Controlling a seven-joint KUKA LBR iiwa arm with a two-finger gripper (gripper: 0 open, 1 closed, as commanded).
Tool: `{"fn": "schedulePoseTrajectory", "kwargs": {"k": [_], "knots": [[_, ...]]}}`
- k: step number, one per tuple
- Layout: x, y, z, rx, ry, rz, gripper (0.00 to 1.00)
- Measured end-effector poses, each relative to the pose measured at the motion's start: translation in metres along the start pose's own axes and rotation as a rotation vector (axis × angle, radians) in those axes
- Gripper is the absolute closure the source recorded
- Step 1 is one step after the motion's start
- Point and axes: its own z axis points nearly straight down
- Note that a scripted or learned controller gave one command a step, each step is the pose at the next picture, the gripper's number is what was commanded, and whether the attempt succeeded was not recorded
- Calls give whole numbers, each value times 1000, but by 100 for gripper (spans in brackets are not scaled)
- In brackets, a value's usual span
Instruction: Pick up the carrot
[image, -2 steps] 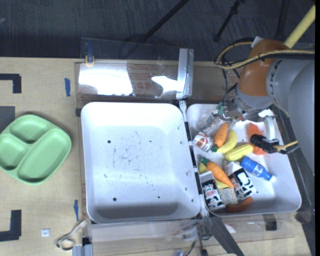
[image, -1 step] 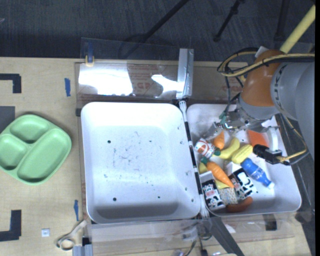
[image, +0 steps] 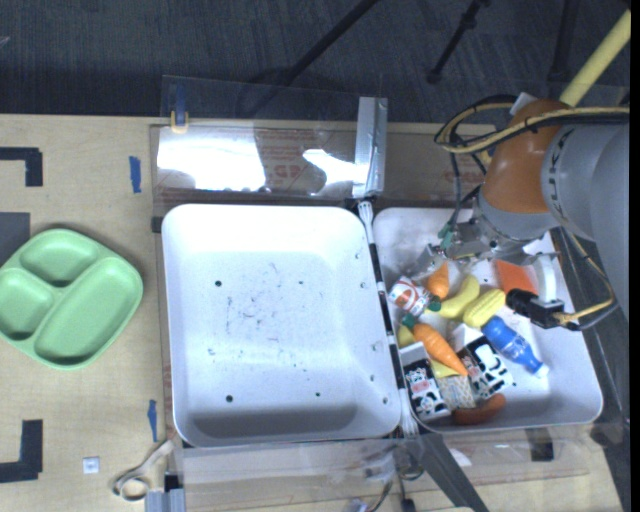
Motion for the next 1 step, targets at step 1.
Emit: {"fn": "schedulePoseTrajectory", "kwargs": {"k": [1], "knots": [[0,2,-12,-6,-2,0,100]]}}
